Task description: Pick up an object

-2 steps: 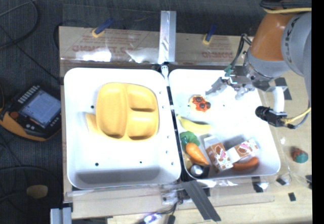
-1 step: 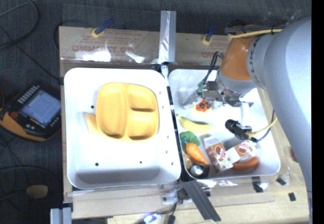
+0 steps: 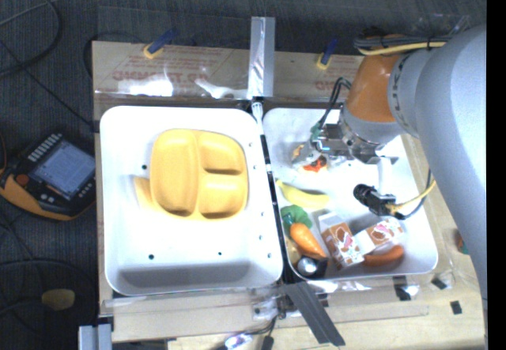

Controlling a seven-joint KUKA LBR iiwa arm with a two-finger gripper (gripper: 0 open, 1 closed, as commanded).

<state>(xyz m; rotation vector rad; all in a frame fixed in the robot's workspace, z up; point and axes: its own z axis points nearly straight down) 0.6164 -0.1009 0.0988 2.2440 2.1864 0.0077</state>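
Dark carpet surrounds a bench holding two shallow white bins side by side. From the right, the grey arm with its orange band reaches down into the right bin, its gripper low near that bin's far left corner; whether the jaws are spread or pressed together cannot be told. Just below the jaws lies a banana, then a carrot and small cartons. Well left of the jaws, a yellow divided tray sits in the left bin.

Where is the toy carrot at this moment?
The toy carrot lies in the right bin, near its front-left corner, just below the banana and left of the small carton.
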